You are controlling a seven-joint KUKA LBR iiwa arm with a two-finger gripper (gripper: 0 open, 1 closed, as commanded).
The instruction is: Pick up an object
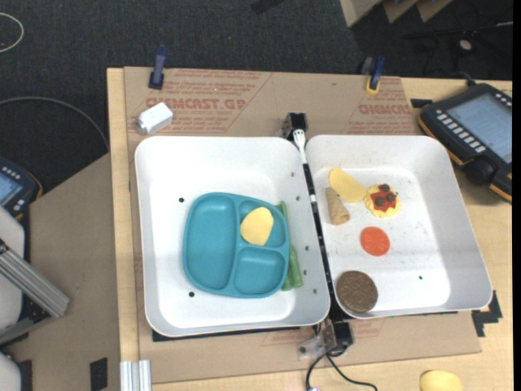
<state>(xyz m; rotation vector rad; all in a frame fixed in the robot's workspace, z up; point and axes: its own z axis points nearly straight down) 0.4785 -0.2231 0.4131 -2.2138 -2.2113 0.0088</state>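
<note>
From the camera view above the desk (244,96), two white bins sit side by side; the left bin (163,186) carries a teal divided tray (216,259), with a yellow piece (257,226) lying in the tray's upper right compartment and a green strip (291,259) tucked along the tray's right edge; the right bin (440,218) holds the loose candidates: a pale yellow wedge (348,185) touching a tan cone (337,206) near the bin's left wall, a small pizza-like disc (383,200) just beside them, an orange-red disc (374,241) below, and a brown cookie-like round (356,291) down at the front left corner.

The state of the jaws cannot be told from this view; since the arm comes in from the right, the right bin's pieces likely lie nearer its reach, and the orange-red disc stands apart from its neighbours; the cone's long axis runs roughly front to back, so a grip across it would want the jaws closing left to right.
</note>
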